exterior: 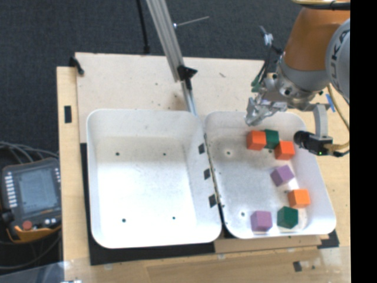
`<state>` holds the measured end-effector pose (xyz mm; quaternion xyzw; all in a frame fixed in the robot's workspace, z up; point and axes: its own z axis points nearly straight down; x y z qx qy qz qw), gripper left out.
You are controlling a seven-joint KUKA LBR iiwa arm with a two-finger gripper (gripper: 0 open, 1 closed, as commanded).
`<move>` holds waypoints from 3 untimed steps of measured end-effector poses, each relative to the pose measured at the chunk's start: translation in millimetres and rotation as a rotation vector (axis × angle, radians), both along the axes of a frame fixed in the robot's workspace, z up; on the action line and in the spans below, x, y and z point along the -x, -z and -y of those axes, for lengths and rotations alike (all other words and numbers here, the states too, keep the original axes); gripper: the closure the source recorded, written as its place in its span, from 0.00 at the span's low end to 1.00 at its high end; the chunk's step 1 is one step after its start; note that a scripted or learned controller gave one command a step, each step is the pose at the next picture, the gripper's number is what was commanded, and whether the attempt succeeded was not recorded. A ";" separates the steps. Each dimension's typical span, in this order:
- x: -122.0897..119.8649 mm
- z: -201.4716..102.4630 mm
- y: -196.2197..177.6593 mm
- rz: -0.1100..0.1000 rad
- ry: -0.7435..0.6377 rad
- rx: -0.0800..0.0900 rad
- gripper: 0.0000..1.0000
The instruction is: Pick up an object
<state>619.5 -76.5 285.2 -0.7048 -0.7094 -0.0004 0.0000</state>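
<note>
The left bin (147, 175) offers open floor throughout; the right bin (235, 175) is open along its left half; its right half is crowded by an orange cube (256, 140), green cube (271, 137) and second orange cube (284, 150) touching in a row, with more blocks near the front wall; a slanted metal rail (168, 37) crosses above the bins' shared back corner.

- Bright, even light from above; the white bins (147, 175) look nearly washed out.
- Blocks (281, 174) cast short, soft shadows.
- Focus is slightly soft throughout, and the dark floor (35, 28) looks grainy.
</note>
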 end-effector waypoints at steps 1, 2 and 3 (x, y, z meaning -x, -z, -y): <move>20.9 -52.5 2.7 0.000 0.000 0.000 1.00; 25.9 -110.9 14.1 -0.002 -0.001 0.000 1.00; 31.9 -158.9 29.9 -0.004 0.000 0.000 1.00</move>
